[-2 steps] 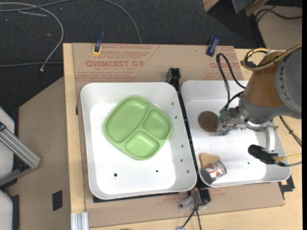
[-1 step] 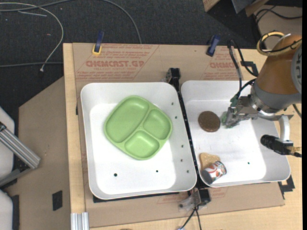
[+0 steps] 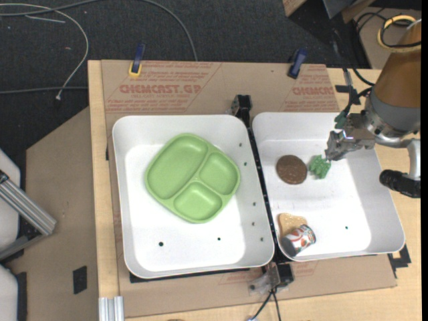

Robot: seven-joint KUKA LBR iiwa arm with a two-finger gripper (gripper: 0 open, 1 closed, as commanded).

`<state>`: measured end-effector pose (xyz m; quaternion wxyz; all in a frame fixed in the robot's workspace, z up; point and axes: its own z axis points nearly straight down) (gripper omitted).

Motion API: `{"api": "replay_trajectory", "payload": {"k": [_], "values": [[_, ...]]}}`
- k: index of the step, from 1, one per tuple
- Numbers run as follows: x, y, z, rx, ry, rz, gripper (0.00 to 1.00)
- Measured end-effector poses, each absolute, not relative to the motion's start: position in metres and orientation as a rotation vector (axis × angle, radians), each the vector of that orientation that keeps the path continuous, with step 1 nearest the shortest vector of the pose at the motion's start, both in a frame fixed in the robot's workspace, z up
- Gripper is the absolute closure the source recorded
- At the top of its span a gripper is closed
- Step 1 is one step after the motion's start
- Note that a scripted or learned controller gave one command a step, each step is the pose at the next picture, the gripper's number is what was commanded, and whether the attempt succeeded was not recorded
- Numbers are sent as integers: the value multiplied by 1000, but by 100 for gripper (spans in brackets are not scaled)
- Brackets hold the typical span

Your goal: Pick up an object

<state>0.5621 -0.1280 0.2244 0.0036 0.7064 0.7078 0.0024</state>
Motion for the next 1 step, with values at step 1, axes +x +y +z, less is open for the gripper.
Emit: {"api": "replay_trajectory", "payload": {"k": [1], "values": [[563, -128, 272, 2215, 2219, 6, 100]]}}
